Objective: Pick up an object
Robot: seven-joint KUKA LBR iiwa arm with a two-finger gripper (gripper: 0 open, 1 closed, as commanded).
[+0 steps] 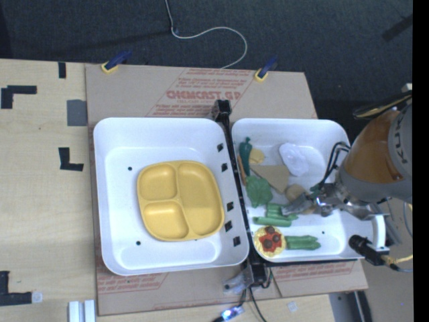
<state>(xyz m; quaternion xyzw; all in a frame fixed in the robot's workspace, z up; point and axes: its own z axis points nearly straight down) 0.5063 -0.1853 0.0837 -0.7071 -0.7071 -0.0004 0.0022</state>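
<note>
Grey claw [293,210] low among toy food [276,218].

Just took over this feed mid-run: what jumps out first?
A yellow divided plate lies alone in the left bin. The right bin is crowded with toy food, among it a small pizza and green vegetables. The arm's gripper reaches in low over that clutter.
</note>
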